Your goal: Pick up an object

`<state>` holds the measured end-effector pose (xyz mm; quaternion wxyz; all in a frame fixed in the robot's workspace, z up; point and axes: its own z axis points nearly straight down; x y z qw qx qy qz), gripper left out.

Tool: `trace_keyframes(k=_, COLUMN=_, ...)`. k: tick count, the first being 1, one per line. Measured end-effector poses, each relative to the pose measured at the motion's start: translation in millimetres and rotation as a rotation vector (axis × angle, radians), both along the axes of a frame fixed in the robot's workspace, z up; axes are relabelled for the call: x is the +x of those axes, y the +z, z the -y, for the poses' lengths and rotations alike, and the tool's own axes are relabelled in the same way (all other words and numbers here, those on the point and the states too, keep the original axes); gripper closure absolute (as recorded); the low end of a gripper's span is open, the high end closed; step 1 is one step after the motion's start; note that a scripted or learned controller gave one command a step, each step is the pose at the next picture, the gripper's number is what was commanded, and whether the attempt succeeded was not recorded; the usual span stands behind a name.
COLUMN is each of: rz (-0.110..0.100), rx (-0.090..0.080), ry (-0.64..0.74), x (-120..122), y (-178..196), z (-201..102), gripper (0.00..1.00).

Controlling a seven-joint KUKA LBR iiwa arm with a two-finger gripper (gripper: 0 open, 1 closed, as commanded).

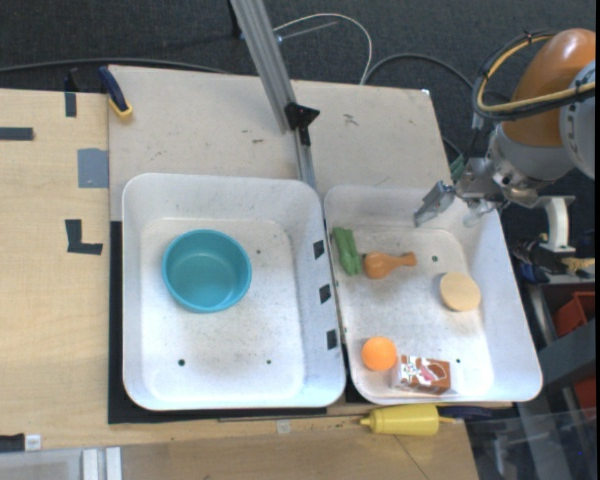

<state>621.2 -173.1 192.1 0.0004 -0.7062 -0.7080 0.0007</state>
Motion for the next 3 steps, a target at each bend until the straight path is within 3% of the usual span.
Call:
trace_keyframes(k=1, rz=0.0, rx=0.0, ry=0.0, x=0.0, y=0.0, z=0.1, gripper=0.0)
trace_keyframes(k=3, rz=-0.006, rx=0.0, ry=-0.001, x=1.8, y=-99.8, z=1.0, gripper=0.0)
